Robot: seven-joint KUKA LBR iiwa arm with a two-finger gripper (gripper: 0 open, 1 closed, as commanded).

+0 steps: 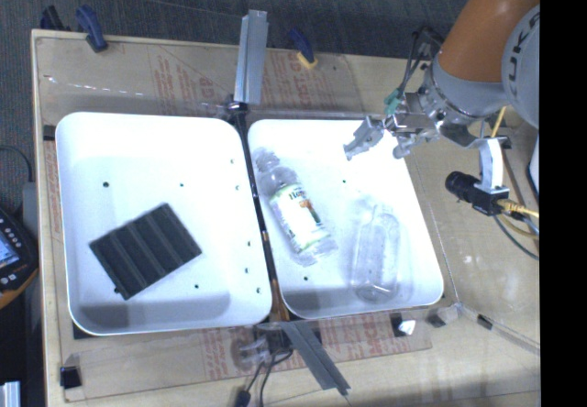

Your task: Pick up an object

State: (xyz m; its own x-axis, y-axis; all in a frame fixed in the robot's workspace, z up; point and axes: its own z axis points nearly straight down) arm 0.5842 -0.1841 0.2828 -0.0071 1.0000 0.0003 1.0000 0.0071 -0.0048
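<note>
Arm hovering over the right bin
Two-finger metal gripper [381, 139] spread, pinching nothing, above the clear plastic labelled bottle [292, 209].

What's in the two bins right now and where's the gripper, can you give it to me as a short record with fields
left bin: one dark ribbed panel, lying flat, front left
right bin: labelled plastic bottle on its side near the left wall; clear plastic container lying to its right
gripper: over the right bin's back right corner, holding nothing
arm: enters from the right
</note>
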